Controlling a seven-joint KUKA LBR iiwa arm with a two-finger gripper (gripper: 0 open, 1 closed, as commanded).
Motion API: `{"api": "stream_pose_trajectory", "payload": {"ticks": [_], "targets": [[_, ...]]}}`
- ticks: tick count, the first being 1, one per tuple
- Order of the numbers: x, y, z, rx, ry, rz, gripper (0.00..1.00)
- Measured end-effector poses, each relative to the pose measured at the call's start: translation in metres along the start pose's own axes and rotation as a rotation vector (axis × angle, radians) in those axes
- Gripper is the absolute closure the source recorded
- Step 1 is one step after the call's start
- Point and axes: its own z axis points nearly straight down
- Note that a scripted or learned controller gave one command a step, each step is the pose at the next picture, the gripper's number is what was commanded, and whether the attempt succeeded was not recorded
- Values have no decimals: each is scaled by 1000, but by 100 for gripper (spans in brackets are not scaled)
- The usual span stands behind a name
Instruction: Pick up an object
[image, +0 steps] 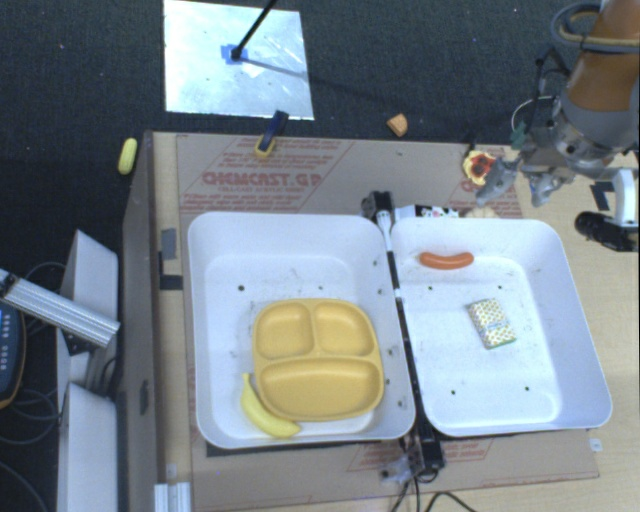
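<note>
My gripper (520, 185) hangs at the upper right, above the bench just behind the right bin's (575, 330) back rim. Its two pale fingers (497, 182) stand apart, open, with nothing between them. In the right bin an orange sausage (446, 260) lies near the back wall, below and left of the gripper. A small patterned block (491, 323) rests near the bin's middle. The left bin (215, 300) holds a yellow divided plate (318, 358), and a banana (262, 410) lies against the plate's front left corner.
A small red and yellow item (478, 164) sits on the cardboard just left of the gripper. An orange bit (398, 124), a yellow and blue clamp (268, 135) and a yellow piece (127, 155) lie outside the bins at the back.
</note>
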Motion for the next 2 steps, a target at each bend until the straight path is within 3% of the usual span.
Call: {"api": "stream_pose_trajectory", "payload": {"ticks": [1,2], "targets": [[-23,-38,143,5,1,2,0],[-27,-80,189,3,1,3,0]]}}
